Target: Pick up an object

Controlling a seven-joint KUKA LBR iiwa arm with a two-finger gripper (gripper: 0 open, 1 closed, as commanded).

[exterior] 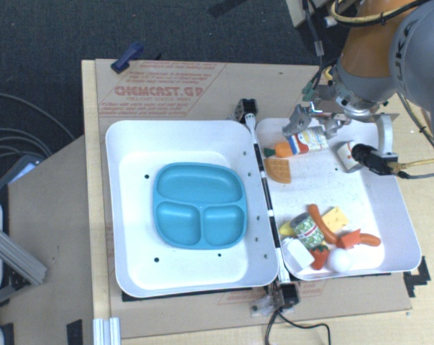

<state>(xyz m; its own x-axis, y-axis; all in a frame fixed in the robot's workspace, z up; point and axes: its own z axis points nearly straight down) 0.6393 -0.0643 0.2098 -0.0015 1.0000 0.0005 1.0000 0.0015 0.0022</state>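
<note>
The gripper [312, 124] hangs over the far end of the right bin [389, 192], directly above a small bottle [308, 141] that lies on its side, long axis running across the bin. Whether the hand is apart or together cannot be told. A waffle piece [279, 169] lies just beside the bottle, toward the left bin [123, 192]; the bin floor nearby is bare.

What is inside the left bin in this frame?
The left bin holds one blue divided tray with three compartments, lying flat near the middle. Small dark dots mark the white floor around it. Whatever lies beneath the tray is covered.
</note>
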